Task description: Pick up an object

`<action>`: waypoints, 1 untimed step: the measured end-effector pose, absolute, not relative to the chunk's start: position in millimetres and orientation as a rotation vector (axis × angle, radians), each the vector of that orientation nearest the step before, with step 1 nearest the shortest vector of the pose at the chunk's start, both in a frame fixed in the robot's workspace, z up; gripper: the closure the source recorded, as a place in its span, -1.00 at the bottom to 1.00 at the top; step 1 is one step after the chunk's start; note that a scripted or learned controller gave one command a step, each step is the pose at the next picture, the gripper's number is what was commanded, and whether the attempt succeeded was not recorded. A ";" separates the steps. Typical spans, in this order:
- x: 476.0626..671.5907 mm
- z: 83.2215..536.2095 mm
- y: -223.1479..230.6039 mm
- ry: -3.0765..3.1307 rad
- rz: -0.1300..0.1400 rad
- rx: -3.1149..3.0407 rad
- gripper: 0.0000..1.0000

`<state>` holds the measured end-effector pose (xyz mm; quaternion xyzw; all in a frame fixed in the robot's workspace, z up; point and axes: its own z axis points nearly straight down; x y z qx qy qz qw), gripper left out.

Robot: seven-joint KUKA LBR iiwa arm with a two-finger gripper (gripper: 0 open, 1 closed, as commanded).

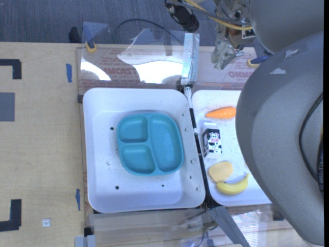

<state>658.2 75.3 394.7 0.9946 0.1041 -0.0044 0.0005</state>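
Camera view: the gripper [224, 55] is hanging at upper right above the bins' back wall, its fingers looking slightly parted with nothing between them. Red lettering on that clear wall is too blurred to read. The right bin [229, 130] is holding a carrot [221, 112], a black-and-white carton [213, 141], a yellow chip-like piece [220, 170] and a banana [233, 186]. The left bin [97, 138] is carrying a teal divided plate [150, 143]. The grey arm [285, 112] is looming over the frame's right side.

A divided plate [150, 143] lies in the left bin [97, 138]; carrot [222, 113] in the right bin [234, 198].
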 end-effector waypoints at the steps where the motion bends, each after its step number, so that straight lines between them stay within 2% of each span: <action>1: 655.9 383.4 77.2 0.480 -0.014 3.104 1.00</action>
